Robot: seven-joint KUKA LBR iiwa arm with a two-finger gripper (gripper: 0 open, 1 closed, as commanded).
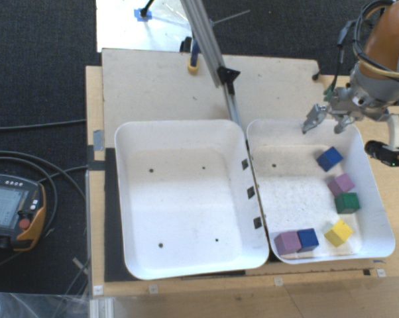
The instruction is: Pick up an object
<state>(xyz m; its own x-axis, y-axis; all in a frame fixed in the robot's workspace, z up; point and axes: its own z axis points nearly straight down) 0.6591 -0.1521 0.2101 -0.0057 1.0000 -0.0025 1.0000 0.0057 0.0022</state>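
Note:
My gripper (326,121) hangs over the far edge of the right bin (289,184), fingers spread apart with nothing between them. Below it in that bin lie several small cubes: a blue cube (329,158) closest to the gripper, a pale purple cube (340,183), a green cube (347,203), a yellow cube (338,232), a second blue cube (307,238) and a purple cube (287,242) at the near wall.
The left bin (186,197) sits beside the right one, sharing a middle wall. A slanted metal pole (209,42) crosses the back of the bench. A teach pendant (10,211) lies off the bench at the left.

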